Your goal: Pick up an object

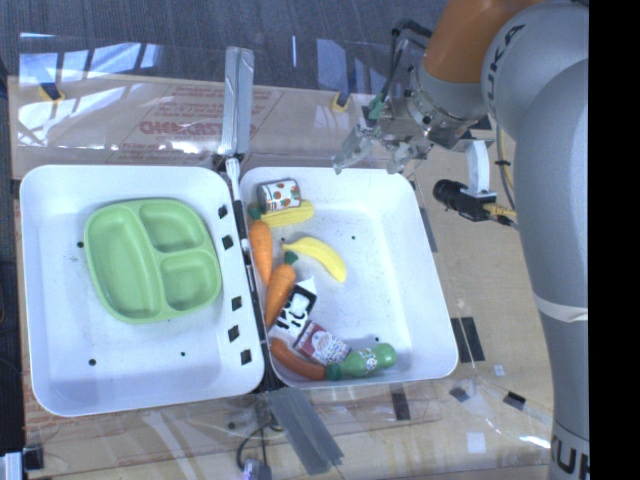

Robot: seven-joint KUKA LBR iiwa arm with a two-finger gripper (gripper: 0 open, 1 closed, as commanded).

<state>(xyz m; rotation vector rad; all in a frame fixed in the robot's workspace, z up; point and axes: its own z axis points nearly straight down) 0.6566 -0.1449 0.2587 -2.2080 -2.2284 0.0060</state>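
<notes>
1. Over the right side of the bench, the grey arm (540, 168) with its orange band reaches in, its gripper (378, 148) hanging above the back rim of the right bin (425, 268); whether its fingers are apart or together I cannot tell.
2. Left bin (50, 268) holds a green divided tray (152, 259).
3. Right bin carries the objects, all crowded toward its left wall and front: two carrots (262, 252) lying end to end, a banana (322, 256), a small printed box (279, 194), a black-and-white packet (297, 312), a red packet (321, 345), a green vegetable (366, 361).
4. Nothing sits between gripper and objects.
</notes>
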